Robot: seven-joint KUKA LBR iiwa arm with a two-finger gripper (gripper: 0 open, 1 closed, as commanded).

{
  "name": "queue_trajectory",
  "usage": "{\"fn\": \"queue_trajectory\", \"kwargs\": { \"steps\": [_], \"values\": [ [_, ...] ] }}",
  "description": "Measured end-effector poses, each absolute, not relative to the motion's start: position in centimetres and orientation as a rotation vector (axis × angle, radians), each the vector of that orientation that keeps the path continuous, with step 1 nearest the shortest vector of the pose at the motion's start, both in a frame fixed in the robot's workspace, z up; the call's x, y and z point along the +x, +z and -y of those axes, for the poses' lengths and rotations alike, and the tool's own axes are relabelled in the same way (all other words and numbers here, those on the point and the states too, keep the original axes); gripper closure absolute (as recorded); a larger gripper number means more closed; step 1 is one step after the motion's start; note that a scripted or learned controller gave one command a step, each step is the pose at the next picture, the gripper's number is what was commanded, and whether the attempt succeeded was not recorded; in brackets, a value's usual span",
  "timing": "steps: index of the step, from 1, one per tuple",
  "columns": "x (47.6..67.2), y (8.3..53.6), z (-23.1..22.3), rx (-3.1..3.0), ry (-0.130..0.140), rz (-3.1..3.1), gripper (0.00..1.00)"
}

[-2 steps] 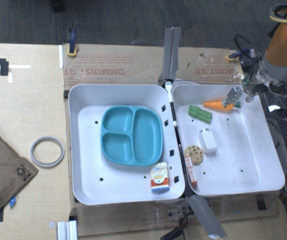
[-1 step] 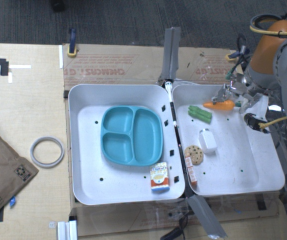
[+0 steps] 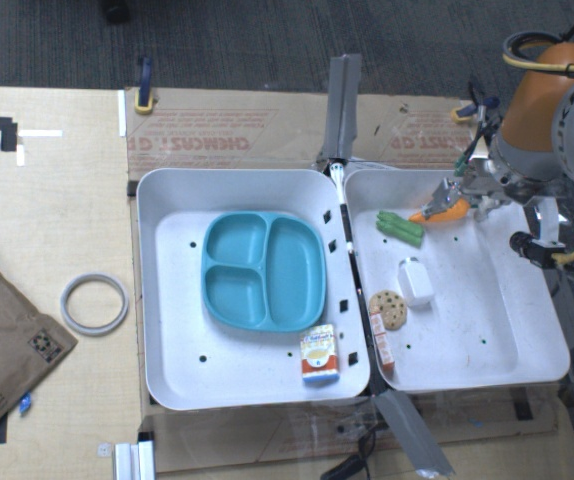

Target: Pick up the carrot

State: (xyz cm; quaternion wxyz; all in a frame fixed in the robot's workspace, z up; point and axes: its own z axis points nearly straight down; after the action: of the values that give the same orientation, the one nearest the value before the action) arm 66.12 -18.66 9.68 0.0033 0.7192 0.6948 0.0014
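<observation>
Camera view, left to right: tape ring [image 3: 94, 302] on counter [image 3: 47, 218]; teal divided plate [image 3: 265, 270] and small carton [image 3: 319, 355] in left bin [image 3: 152, 298]; cookie [image 3: 390, 309] and green vegetable [image 3: 400, 227] in right bin [image 3: 527, 358]; carrot [image 3: 449, 209] near far wall, right under gripper [image 3: 464, 194], seemingly poised to grasp; finger state cannot be told.

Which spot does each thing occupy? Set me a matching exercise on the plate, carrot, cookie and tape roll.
Things:
1. blue plate
2. carrot
3. cookie
4. tape roll

Places:
A. on the bench, left of both bins
B. right bin, far side, at the gripper
C. middle of the left bin
D. right bin, near its left wall

Pairs: 1-C, 2-B, 3-D, 4-A
</observation>
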Motion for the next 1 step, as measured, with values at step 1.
{"fn": "queue_trajectory", "kwargs": {
  "steps": [1],
  "values": [
    [66.15, 9.65, 19.35, 2.499, 0.008, -1.898, 0.0]
  ]
}}
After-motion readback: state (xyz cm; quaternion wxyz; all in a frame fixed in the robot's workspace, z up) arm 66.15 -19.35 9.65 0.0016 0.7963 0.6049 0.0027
